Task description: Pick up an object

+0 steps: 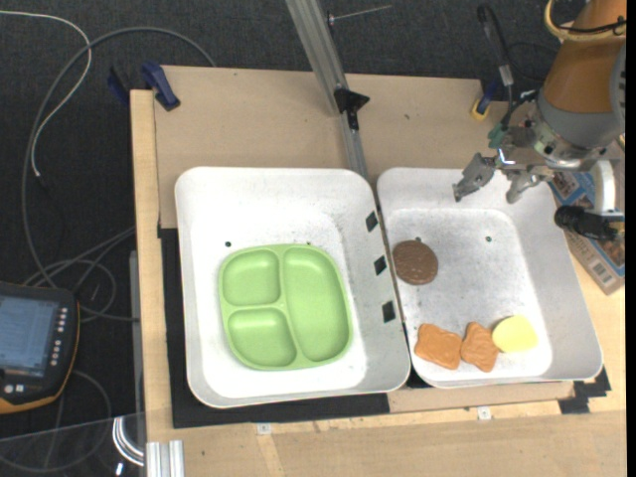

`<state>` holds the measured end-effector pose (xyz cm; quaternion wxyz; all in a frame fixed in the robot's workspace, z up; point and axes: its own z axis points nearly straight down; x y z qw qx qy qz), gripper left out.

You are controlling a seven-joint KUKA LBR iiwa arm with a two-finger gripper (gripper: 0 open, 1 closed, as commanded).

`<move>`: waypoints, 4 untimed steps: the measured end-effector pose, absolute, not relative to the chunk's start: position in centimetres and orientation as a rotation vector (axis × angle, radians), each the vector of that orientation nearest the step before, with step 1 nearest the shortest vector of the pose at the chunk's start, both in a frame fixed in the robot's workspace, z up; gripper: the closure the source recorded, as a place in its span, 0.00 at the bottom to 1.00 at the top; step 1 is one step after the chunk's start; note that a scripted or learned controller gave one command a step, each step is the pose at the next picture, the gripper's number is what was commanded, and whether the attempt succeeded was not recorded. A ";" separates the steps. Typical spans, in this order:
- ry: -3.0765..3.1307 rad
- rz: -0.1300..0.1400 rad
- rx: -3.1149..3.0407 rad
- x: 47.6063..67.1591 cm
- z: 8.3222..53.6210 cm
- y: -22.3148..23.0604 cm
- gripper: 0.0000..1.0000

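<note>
Two white bins sit side by side on the worktop (248, 107). From 3 o'clock the hand (493, 185) hangs open, holding nothing, over the right bin (527, 256), whose 12 o'clock edge it nears. A brown disc (414, 262) lies left of centre; two orange pieces (438, 346) (479, 347) and a yellow one (515, 334) lie at 6 o'clock. A green tray (286, 306) fills the left bin (199, 227).

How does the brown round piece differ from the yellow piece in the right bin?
Colour: the brown round piece is dark brown; the yellow piece is pale yellow. Place: the brown round piece lies alone near the right bin's left wall, mid-bin; the yellow piece sits at the near edge, touching an orange piece. Size: the brown one looks slightly larger. Both are roundish, lie flat, and are clear of the gripper.
</note>
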<state>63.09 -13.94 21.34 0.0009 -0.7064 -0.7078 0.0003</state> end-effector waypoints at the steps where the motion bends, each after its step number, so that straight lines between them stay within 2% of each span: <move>1: -2.233 -0.013 -2.220 60.1 39.3 -5.1 0.00; 2: -2.231 -0.015 -2.224 51.7 50.5 -4.5 0.00; 3: -2.229 -0.005 -2.222 51.9 51.1 -4.5 1.00; 4: -2.211 0.011 -2.225 56.8 43.4 -10.2 1.00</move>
